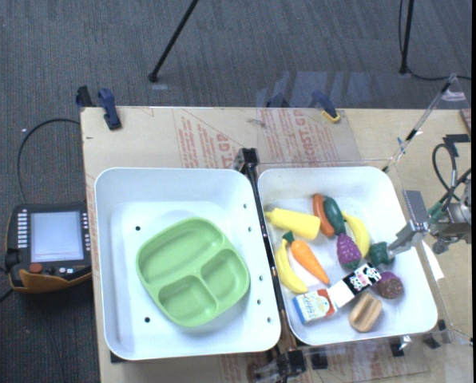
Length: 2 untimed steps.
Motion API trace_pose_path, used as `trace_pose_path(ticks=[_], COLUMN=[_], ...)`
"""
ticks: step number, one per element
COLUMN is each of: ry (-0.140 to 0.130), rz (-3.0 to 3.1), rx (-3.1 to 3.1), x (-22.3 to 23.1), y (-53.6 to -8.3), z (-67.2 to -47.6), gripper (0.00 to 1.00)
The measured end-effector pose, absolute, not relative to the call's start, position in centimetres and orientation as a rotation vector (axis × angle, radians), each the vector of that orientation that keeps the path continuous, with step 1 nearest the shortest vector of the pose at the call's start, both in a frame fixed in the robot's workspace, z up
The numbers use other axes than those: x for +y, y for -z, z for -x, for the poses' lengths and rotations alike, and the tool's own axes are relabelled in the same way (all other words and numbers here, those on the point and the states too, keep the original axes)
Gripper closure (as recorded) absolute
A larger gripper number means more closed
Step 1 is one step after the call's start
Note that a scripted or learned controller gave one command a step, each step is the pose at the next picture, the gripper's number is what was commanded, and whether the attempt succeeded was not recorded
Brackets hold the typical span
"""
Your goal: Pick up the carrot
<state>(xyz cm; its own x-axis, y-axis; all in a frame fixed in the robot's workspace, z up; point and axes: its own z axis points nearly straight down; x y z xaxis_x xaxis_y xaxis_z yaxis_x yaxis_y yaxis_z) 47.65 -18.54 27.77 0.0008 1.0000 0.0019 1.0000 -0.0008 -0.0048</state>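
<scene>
The carrot is lying in the right bin, near its middle, its green top pointing up-left and its orange tip down-right. It is being flanked on its left by a banana, which it is touching or nearly touching. A corn cob is lying just above it, and a bunch of purple grapes is sitting to its right. Below the carrot, a small milk carton is resting beside a black-and-white box, with a bread roll near the bin's lower right corner.

The left bin is being occupied by a green divided plate.

The arm is being seen at the right edge, and the jaws are being held over the right bin's right rim, well apart from the carrot. Whether they are wide or narrow cannot be told. Nothing is being seen between them.

Both bins are sitting side by side on the tabletop.
</scene>
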Motion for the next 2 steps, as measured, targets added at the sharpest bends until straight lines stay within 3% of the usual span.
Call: trace_pose_path(ticks=[1, 2], ry=[-0.007, -0.007], rz=[1.958, 2.12], rx=[-2.438, -2.315], x=[-8.4, -8.9], y=[-14.4, -8.6], z=[-52.0, -53.1], gripper=[0.0, 0.0])
